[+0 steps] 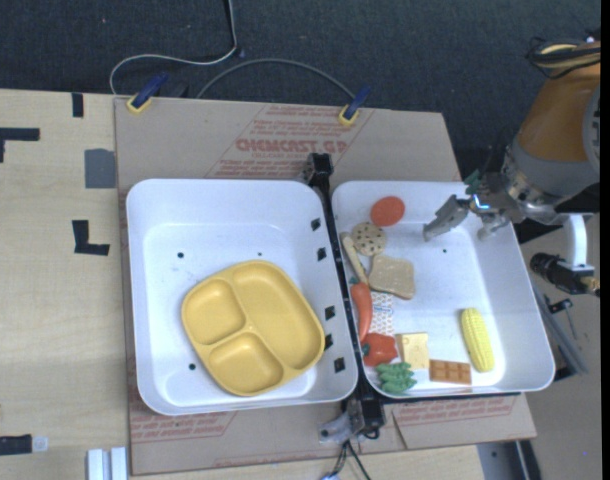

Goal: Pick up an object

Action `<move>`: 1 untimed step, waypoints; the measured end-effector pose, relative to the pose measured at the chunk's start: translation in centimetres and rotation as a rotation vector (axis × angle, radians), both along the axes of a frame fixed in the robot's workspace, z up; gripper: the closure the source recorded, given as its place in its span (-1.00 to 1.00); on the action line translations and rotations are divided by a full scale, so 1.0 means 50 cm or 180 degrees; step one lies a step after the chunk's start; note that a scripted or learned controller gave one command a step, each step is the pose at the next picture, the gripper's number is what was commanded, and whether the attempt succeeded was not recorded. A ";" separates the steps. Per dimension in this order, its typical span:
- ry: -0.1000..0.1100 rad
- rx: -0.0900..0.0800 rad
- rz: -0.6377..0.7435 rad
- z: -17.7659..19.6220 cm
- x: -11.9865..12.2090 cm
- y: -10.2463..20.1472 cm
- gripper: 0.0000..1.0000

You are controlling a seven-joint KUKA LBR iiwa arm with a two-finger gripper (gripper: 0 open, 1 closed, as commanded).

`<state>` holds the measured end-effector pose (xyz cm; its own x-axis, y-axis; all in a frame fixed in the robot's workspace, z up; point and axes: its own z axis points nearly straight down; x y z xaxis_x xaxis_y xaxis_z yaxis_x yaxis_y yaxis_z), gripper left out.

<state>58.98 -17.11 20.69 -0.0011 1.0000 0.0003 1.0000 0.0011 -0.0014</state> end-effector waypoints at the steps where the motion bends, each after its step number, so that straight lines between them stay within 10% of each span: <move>1: 0.0023 0.0005 0.0011 -0.246 0.055 0.086 -1.00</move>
<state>61.72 -12.81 8.38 -0.0045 1.0000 0.0020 1.0000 0.0045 -0.0086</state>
